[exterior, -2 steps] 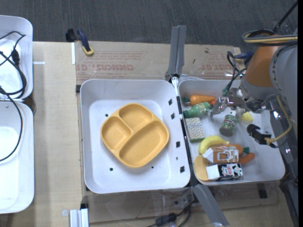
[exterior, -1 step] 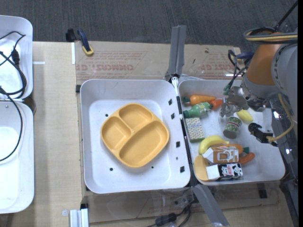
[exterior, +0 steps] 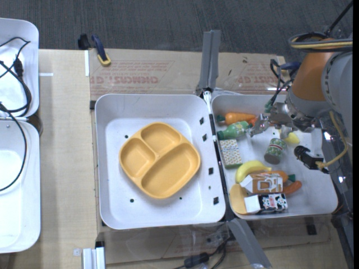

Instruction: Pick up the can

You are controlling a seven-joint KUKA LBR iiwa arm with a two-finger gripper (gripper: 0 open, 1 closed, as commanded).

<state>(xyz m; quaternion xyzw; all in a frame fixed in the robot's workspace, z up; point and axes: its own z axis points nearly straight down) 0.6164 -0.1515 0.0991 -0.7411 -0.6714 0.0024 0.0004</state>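
**2 bins, 1 can**

Over the right bin (exterior: 314,203) my gripper (exterior: 268,123) hangs, near its back wall, with the arm (exterior: 320,77) behind it at the right. Whether my fingers are spread or pressed together I cannot tell; they sit apart from the can.

Below me stands the can (exterior: 275,150), upright, greenish, about mid-bin and just beside a small yellow piece (exterior: 291,138). Along the back lies a carrot (exterior: 238,117), and a green bottle (exterior: 234,129) lies just in front of it. Next comes a checked sponge (exterior: 230,153) by the left wall. Toward the front I see a banana (exterior: 251,168), an orange carton (exterior: 267,182) touching it, and a black-and-white carton (exterior: 268,203) at the front edge.

Left of this, the other bin (exterior: 109,167) carries 1 yellow plate (exterior: 160,160) with 3 compartments, lying flat near its middle.
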